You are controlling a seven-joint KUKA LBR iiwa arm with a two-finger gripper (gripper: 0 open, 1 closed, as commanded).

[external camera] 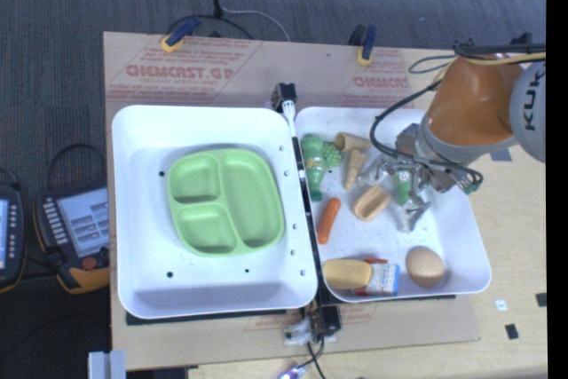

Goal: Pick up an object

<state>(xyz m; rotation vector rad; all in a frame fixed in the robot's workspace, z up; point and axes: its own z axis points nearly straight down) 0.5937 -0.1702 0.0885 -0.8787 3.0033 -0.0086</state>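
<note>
The right bin (466, 235) holds several toy foods. A green bottle-shaped piece (312, 159) lies at its left wall, with two tan cones (353, 157) beside it. A tan bread roll (371, 202) and an orange carrot (327, 219) lie mid-bin. Along the front are a yellow block (347, 273), a small red and blue box (384, 277) and a brown egg-shaped piece (425, 266). My gripper (404, 191) hangs low over the bin's middle, just right of the roll. A small green piece (404, 183) shows at the gripper; whether it is held is unclear.
The left bin (142, 280) carries a green divided plate (225, 201). A black and white tool (289, 106) lies along the rim between the bins. Two clamps (180, 33) (364, 45) pin the board's back edge. Cables loop by the arm's wrist (470, 106).
</note>
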